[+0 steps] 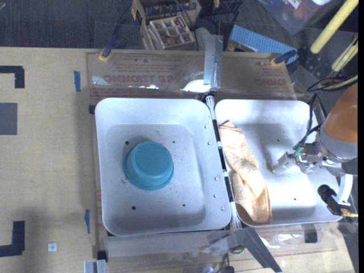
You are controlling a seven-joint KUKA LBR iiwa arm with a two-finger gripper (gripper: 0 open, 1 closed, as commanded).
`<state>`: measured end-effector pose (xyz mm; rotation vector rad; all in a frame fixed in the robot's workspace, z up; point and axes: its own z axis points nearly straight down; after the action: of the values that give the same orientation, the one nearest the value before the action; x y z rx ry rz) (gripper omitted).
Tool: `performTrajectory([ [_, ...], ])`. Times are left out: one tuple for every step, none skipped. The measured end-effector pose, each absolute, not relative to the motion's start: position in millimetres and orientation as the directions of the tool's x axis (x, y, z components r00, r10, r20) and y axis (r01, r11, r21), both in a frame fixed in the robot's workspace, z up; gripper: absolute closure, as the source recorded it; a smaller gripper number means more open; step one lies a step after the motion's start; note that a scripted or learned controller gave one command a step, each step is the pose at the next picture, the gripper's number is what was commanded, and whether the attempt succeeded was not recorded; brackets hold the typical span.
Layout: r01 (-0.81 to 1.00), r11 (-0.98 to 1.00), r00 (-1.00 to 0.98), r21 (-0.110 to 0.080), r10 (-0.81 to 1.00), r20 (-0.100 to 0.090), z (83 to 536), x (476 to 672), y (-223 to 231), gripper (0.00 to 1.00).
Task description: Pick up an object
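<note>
Right now my gripper hangs low in the right bin, and I cannot tell its state. Nearest lies the tan cloth, slumped along that bin's left wall. Well apart, the blue bowl sits upside down in the left bin.

The grey arm is reaching in from the right edge, its orange band showing above the wrist. The gripper is pointing leftward and slightly down, hanging low, with green and black cabling trailing along the wrist behind it.
</note>
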<state>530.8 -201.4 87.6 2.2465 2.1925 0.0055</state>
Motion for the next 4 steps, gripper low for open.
performTrajectory([
  [0.995,0.099,-0.099,0.01,0.995,-0.003,88.3,555.6,-148.4,0.0],
  [0.959,0.283,-0.283,0.01,0.959,-0.005,88.8,527.0,-133.6,0.0],
  [0.983,0.183,-0.183,0.002,0.983,-0.001,185.2,587.9,-64.4,0.0],
  [0.991,0.134,-0.134,0.003,0.991,-0.003,167.7,622.6,-132.9,0.0],
])
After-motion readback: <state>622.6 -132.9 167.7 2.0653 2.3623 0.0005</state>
